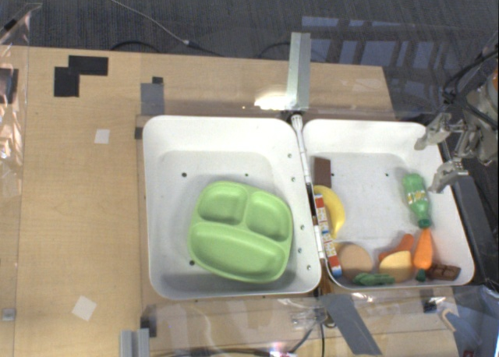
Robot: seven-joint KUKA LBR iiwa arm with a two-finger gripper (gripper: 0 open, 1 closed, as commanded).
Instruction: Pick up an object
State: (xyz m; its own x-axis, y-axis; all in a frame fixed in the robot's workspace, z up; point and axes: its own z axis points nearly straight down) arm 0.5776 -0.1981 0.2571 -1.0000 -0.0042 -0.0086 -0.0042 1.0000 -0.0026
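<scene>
bench (86, 215): light wood top, carries both bins; black tape patches at its far left corner, well away from the jaws.
left bin (168, 192): shallow white bin, on the far side of the divider from the jaws, well apart from them.
right bin (366, 149): shallow white bin, its far right corner lies just beside the jaws; its upper floor is bare, the objects crowd its near end.
green plate (242, 231): three-compartment lime plate, lies flat and slightly turned in the left bin, far from the jaws.
arm (477, 106): comes in at the right edge, grey parts with cables, above the right bin's far right rim.
gripper (444, 150): two pale fingers hang over the right bin's right rim; jaws stand spread apart with a clear gap, nothing between them.
banana (333, 209): yellow, lies along the divider wall, well to the left of the jaws and nearer the camera.
green bottle (417, 198): small, lies on the bin floor, the closest object to the jaws, just below them in the picture, not touching.
carrot (422, 248): orange, green tip, beyond the bottle from the jaws, near the right wall.
potato (355, 258): tan, round, in the near end of the right bin, well apart from the jaws.
yellow-orange piece (398, 262): beside the carrot, kind unclear.
dark green piece (373, 277): lies against the near wall, below the potato, too small to tell.
brown block (446, 273): near right corner of the bin.
</scene>
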